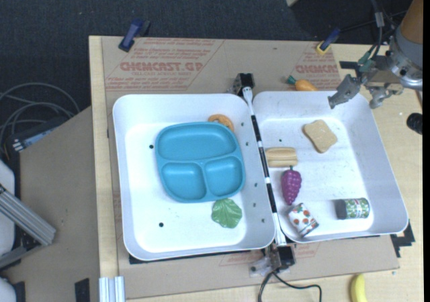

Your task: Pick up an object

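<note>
1. The gripper (361, 91) hangs above the far right corner of the right bin (384, 160), its two fingers apart with nothing between them.
2. No object is lifted: bread slice (320, 135), hot dog bun (281, 156), grapes (291, 185), a can (353, 209) and what looks like a small patterned carton (302, 219) all lie in that bin.
3. The bread, near the far edge, sits closest to the gripper.
4. Descent, grasp and lift all remain, by this view.
</note>
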